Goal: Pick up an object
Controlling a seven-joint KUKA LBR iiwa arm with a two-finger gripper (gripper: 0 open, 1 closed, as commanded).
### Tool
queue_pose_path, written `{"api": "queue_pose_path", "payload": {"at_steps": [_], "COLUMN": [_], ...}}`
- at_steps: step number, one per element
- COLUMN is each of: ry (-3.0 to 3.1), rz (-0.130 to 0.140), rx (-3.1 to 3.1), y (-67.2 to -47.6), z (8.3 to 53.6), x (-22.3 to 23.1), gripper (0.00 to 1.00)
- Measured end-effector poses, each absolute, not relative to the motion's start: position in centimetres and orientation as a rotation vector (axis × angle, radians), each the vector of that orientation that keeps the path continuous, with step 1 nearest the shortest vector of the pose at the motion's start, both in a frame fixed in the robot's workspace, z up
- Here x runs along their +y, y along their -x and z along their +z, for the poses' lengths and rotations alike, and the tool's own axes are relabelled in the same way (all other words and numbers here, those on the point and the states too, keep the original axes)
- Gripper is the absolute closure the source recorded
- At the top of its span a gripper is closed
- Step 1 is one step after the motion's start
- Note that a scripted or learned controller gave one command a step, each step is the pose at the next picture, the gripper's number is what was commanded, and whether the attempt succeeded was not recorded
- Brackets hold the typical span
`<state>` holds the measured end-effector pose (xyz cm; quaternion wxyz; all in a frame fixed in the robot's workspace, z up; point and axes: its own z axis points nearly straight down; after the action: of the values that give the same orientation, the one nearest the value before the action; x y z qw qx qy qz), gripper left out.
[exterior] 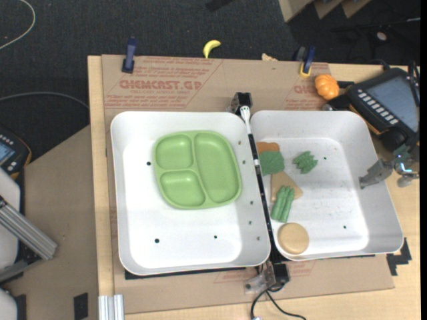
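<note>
The right bin [347, 209] holds several small things along its left side: a green square piece [271, 163] lying over a brown piece [266, 148], a green leafy piece [305, 161], a long green vegetable [283, 203] on a tan slab [293, 190], and a round tan bun [293, 238] near the front. My gripper [375, 176] hangs low at the bin's right wall, well apart from all of them, with nothing seen in it.
A green divided plate [197, 169] lies in the left bin [133, 219]. Behind the bins are two blue clamps [129, 56] [307, 60], a yellow banana toy [211, 47], an orange toy [326, 86] and a black pendant [383, 103].
</note>
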<state>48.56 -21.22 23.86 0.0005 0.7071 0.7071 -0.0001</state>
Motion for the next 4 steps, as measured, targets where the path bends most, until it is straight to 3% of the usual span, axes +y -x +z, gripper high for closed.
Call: {"api": "queue_pose_path", "payload": {"at_steps": [1,2,3,4], "ry": [-2.231,-2.205,-2.219,-2.212], "rz": [-0.008,0.014,0.003,0.007], "rx": [2.235,2.231,2.220,2.228], "y": [-47.5,-48.2,-48.0,-48.0], "z": [9.1,19.0,19.5,23.2], "x": [-16.9,-7.1,-7.8,-1.9], "gripper": [0.00,0.00,1.00,1.00]}}
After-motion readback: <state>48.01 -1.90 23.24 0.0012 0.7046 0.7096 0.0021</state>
